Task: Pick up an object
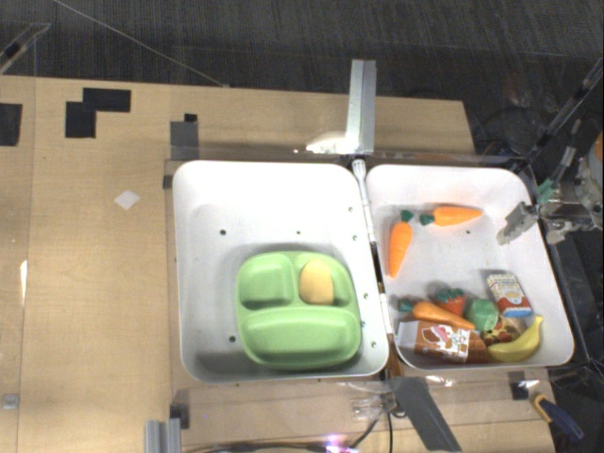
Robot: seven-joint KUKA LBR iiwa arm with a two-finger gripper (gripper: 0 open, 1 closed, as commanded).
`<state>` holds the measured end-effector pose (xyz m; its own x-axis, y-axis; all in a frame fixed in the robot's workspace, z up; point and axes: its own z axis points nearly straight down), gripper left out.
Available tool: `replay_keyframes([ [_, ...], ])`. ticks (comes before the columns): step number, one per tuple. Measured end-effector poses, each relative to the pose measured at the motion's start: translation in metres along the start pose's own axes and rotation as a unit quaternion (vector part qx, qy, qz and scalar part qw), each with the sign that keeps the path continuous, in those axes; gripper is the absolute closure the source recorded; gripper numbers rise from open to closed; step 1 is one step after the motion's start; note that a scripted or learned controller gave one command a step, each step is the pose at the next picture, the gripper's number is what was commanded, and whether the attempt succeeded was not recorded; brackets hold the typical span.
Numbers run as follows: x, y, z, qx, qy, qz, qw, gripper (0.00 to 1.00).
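Gripper (521, 223) waits at the right bin's (444, 179) far right edge, above the toys; whether its fingers are spread cannot be told

The two carrots, (400, 244) and (455, 216), lie apart from the crowded pile by the banana (522, 343), so dropping straight onto one, jaws across its narrow width, looks the surest pick

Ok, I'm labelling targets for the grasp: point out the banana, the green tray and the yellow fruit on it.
banana (521, 344): camera view, middle of its curve.
green tray (297, 328): camera view, bare large compartment.
yellow fruit (317, 281): camera view, its centre.
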<state>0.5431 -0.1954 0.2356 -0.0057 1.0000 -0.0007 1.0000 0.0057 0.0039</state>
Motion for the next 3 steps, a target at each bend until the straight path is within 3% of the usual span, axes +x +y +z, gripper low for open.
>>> replay_keyframes([
  [1, 0.018, 0.02, 0.134, -0.001, 0.0, 0.061, 0.9981, 0.0],
  [2, 0.065, -0.055, 0.137, -0.001, 0.0, -0.024, 0.9997, 0.0],
  [3, 0.08, -0.051, 0.142, -0.009, -0.004, -0.073, 0.9973, 0.0],
])
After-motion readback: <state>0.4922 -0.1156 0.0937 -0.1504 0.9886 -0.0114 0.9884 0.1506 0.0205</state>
